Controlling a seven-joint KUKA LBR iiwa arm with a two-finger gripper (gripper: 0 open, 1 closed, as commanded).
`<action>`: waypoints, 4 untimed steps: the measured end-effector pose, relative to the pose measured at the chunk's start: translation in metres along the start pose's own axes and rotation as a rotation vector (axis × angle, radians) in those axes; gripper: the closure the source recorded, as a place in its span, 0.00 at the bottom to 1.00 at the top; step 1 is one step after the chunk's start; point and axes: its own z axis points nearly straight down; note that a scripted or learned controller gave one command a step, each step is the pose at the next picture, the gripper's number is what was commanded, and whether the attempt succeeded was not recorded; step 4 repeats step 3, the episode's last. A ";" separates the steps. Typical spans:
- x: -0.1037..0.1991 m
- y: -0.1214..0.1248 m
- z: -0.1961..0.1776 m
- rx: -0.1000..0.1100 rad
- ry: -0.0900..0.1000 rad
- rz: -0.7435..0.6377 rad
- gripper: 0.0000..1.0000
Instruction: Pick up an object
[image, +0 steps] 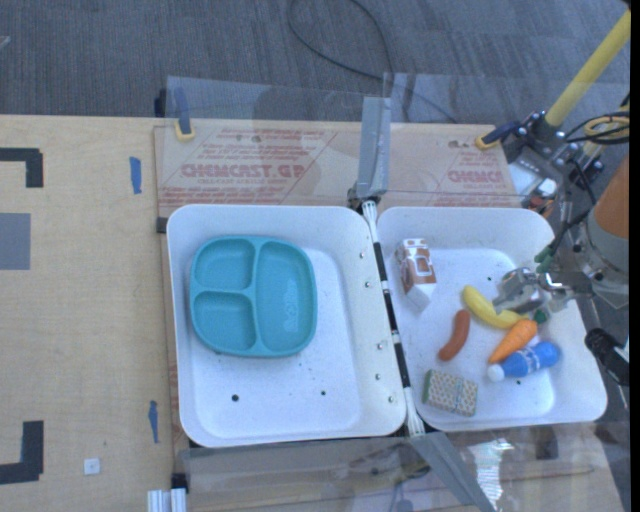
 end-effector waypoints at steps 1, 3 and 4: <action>-0.012 0.029 0.112 -0.005 0.000 -0.173 0.00; 0.013 0.071 0.027 -0.004 -0.003 -0.089 1.00; 0.013 0.071 0.027 -0.004 -0.003 -0.089 1.00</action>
